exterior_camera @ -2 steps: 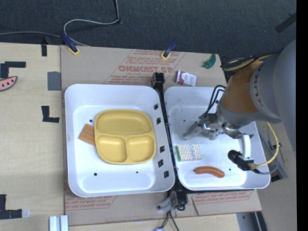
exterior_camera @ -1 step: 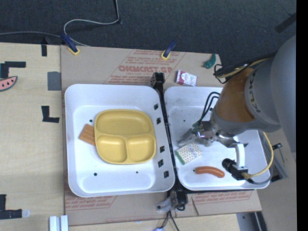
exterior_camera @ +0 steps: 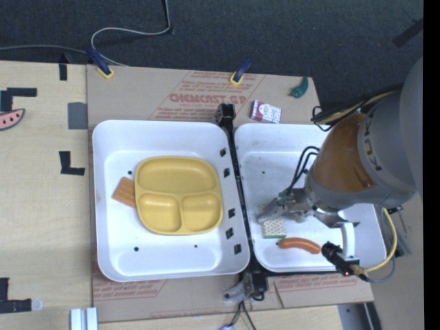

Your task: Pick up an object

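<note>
In the right bin (exterior_camera: 275, 150) my gripper (exterior_camera: 277, 210) hangs low over the bin floor, near the divider. Directly under its tip lies a small white and green checkered piece (exterior_camera: 273, 227); I cannot tell whether the gripper touches it. An orange sausage-shaped object (exterior_camera: 299, 244) lies just to the right of that piece, near the bin's front wall. In the left bin (exterior_camera: 110, 253) a yellow divided plate (exterior_camera: 180, 193) rests flat, and a brown waffle-like piece (exterior_camera: 124, 192) pokes out from under its left edge.
My grey and orange arm (exterior_camera: 357, 160) covers the right half of the right bin. On the cardboard behind the bins lie a small red and white packet (exterior_camera: 265, 111) and a teal object (exterior_camera: 299, 86). Black clips (exterior_camera: 234, 215) line the divider between the bins.
</note>
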### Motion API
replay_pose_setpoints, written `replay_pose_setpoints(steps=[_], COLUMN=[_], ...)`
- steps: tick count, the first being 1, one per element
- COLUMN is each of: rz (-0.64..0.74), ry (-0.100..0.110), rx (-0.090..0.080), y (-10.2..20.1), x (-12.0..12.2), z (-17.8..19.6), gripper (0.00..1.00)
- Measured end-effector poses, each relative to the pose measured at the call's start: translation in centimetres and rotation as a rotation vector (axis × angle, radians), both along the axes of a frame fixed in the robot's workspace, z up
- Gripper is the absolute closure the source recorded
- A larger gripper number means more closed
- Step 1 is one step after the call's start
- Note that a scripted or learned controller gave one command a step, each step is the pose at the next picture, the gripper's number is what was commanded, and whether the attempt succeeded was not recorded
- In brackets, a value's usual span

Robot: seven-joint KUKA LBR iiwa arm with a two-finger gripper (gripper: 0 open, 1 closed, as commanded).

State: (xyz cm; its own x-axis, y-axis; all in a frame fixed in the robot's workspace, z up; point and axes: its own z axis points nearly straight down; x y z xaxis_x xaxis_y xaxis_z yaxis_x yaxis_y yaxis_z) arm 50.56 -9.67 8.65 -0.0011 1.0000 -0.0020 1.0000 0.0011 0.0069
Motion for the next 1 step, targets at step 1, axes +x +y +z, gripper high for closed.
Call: replay_pose_setpoints(steps=[1], rz=[0.000], ry=[0.003], rx=[0.001], y=[-0.01], x=[5.35], z=[-0.04], gripper=[0.00])
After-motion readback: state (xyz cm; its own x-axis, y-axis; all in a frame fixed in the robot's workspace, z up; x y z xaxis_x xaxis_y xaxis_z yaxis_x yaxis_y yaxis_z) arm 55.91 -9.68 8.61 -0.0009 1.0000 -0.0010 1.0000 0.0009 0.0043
